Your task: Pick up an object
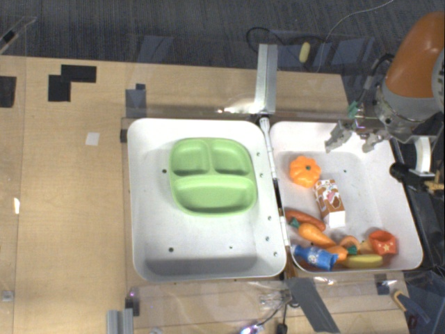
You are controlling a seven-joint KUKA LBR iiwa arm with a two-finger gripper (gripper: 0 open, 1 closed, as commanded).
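My gripper (355, 138) hangs open over the back of the right bin (396, 186), its two fingers spread with nothing between them. Below and to its left lies an orange pumpkin (304, 170). A brown and white carton (329, 202) lies near the bin's middle. Along the front edge sit a carrot (314, 234), a red sausage-like piece (304, 218), a blue item (315, 257), a yellow banana (363, 260) and a red tomato (383, 243).
The left bin (149, 186) holds a green divided plate (212, 174). A metal post (266, 78) stands behind the seam between the bins. Wooden benchtop stretches to the left.
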